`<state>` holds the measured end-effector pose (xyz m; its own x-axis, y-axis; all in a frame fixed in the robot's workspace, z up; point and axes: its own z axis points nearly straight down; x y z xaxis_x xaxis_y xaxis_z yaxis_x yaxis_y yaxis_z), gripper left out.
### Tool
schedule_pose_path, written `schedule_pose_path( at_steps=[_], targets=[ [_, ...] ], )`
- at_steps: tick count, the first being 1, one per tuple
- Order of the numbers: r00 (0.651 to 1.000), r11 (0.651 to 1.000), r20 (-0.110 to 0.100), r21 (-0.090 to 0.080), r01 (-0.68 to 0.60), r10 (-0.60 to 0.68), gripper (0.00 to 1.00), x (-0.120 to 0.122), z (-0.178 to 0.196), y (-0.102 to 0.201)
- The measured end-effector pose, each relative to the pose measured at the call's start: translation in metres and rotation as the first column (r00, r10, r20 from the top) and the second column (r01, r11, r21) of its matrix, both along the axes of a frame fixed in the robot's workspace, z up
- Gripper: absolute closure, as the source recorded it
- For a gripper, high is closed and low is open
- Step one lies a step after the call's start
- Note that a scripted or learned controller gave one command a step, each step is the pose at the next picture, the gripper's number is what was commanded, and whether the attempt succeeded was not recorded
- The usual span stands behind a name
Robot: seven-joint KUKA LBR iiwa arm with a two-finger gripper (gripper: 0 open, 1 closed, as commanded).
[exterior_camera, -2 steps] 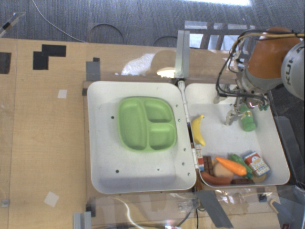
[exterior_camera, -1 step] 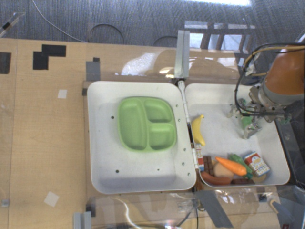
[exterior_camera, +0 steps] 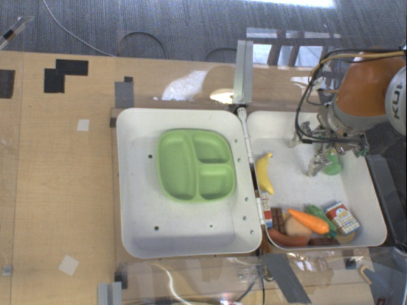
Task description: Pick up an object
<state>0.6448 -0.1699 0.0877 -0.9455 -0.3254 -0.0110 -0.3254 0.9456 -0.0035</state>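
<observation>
My gripper [exterior_camera: 323, 164] hangs over the back of the right bin [exterior_camera: 375, 199], below the orange-banded wrist. A small green object [exterior_camera: 332, 164] sits between its fingers, and the gripper is shut on it. A yellow banana [exterior_camera: 264, 173] lies by the bin's left wall, apart from the gripper. Piled along the front wall are an orange carrot [exterior_camera: 308, 220], a brown sausage-shaped piece [exterior_camera: 289, 238], a dark green item [exterior_camera: 316, 211] and a small colourful box [exterior_camera: 343, 218].
The left bin [exterior_camera: 137, 221] holds a green divided plate [exterior_camera: 195, 164]. A metal post [exterior_camera: 243, 75] stands at the back between the two bins. Cables loop beside the wrist at the right bin's back right.
</observation>
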Motion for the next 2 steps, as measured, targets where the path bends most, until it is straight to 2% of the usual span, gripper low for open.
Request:
schedule_pose_path(
  at_steps=[1, 2],
  targets=[
    [0.837, 0.837, -0.003, -0.005, -0.547, 0.547, 0.0, -0.002, 0.036, -0.031],
    [0.874, 0.874, 0.003, 0.001, -0.486, 0.486, 0.0, 0.018, 0.001, -0.028]
  ],
)
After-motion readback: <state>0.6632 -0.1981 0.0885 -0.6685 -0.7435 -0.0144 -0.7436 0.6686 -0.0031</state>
